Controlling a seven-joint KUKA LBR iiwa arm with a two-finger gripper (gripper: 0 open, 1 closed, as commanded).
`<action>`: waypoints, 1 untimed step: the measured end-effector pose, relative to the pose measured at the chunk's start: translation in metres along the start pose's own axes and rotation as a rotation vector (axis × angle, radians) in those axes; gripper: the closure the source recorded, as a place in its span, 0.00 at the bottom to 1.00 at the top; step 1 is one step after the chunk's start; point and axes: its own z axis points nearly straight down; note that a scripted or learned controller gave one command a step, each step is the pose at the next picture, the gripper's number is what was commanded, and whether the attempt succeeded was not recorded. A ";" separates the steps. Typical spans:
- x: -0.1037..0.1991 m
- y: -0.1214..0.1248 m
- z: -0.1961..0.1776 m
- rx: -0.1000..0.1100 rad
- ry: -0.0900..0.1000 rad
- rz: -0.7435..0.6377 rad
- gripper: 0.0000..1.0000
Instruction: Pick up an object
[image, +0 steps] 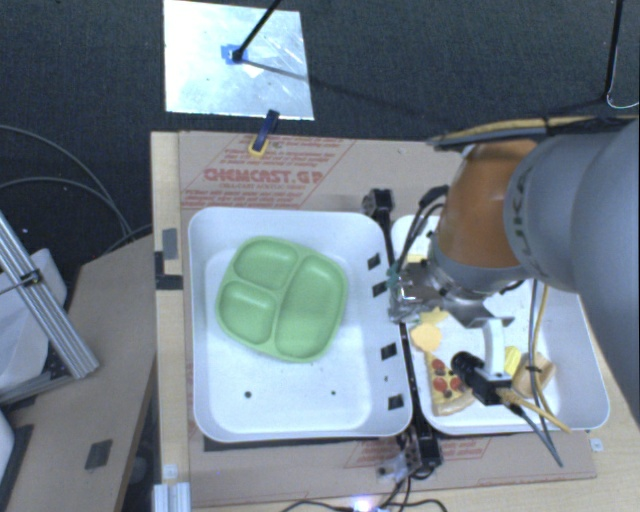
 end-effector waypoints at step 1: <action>0.012 -0.012 -0.112 -0.011 0.000 0.003 1.00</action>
